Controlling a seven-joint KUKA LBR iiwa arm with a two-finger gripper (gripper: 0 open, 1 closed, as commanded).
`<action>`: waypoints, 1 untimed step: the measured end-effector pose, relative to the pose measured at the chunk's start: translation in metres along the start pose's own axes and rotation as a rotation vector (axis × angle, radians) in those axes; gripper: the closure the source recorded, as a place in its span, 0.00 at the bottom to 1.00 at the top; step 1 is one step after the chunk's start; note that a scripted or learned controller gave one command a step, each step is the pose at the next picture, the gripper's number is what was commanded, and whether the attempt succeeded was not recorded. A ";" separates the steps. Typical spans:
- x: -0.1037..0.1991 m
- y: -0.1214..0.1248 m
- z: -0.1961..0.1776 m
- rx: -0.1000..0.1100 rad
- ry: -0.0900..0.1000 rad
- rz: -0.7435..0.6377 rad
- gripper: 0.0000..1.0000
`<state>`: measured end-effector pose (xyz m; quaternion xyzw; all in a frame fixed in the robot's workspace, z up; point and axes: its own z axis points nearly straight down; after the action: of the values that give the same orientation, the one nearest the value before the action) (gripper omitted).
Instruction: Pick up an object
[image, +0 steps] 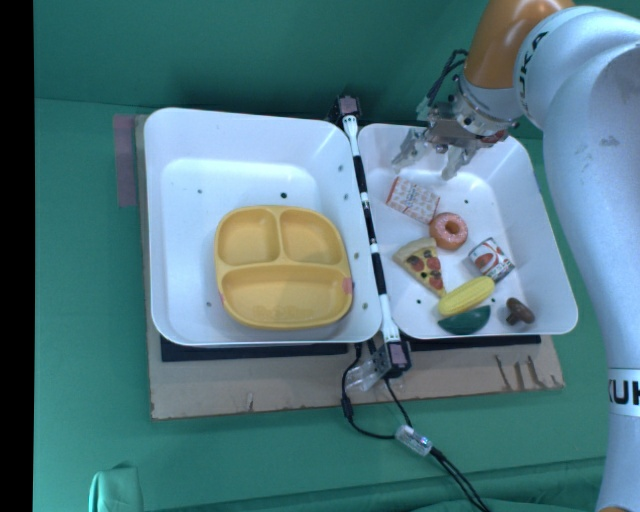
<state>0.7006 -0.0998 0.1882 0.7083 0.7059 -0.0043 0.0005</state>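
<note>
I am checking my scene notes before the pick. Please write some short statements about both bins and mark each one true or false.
1. The yellow divided plate lies in the left bin. True.
2. The donut lies in the left bin. False: it is in the right bin.
3. The gripper is above the right bin's far end, fingers spread, nothing between them. True.
4. The pizza slice lies on the plate. False: it lies on the right bin's floor.

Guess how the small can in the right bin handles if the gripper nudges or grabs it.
The can lies on its side, so a nudge would probably roll it toward the corn or donut. It looks like a rigid toy, likely light. Its curved, glossy wall may slip between the gripper's fingers unless they close across it.
</note>
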 end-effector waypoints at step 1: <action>0.000 0.000 0.000 0.000 0.000 0.001 0.00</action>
<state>0.7004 -0.0995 0.1878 0.7086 0.7056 -0.0045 0.0005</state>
